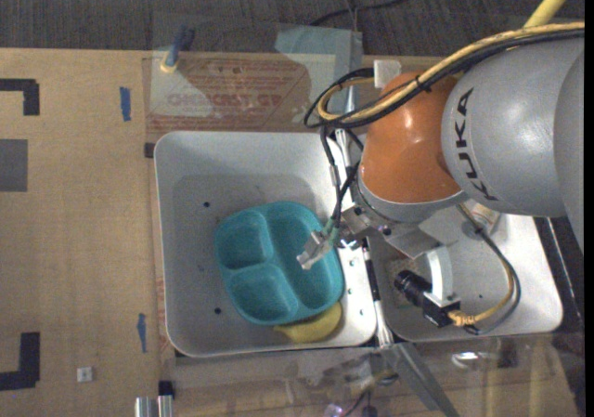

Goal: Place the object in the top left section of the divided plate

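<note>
A teal divided plate [269, 267] lies in the left white bin [186, 220], toward its lower right. A yellow object [314, 326] peeks out from under the plate's lower right rim, against the bin's front wall; most of it is hidden by the plate. My gripper [316, 250] hangs over the right part of the plate, above its large right section, below the orange wrist band [408, 155]. I see nothing between the gripper's tips.
The right white bin [520, 313] lies under the arm, with a black cable fitting [422, 294] above it. The wall between the two bins [367, 285] runs just right of the plate. A taped plastic sheet [232, 90] lies behind the left bin.
</note>
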`<state>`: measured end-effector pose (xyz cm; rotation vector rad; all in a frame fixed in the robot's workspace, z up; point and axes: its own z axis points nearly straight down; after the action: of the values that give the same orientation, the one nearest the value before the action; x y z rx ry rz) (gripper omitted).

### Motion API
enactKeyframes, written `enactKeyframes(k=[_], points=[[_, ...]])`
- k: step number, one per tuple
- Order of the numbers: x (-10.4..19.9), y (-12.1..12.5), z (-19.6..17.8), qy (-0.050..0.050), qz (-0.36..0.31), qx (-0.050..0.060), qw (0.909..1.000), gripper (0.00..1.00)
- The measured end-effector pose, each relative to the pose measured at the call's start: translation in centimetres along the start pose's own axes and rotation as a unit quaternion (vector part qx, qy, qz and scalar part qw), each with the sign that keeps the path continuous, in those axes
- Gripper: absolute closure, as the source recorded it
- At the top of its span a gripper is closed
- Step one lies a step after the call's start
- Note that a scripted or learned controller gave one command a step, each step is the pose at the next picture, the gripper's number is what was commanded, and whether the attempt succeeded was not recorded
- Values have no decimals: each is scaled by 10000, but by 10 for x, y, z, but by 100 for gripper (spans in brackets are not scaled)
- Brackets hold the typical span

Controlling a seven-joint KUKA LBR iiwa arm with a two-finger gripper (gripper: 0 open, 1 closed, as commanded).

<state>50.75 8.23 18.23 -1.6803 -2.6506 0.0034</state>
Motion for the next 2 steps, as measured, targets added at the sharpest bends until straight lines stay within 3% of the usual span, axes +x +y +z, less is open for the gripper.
enactKeyframes(k=[1, 2], points=[[-5, 0, -8, -2, 62, -6, 10000, 100], [70, 2, -18, -4, -287, 0, 9996, 100]])
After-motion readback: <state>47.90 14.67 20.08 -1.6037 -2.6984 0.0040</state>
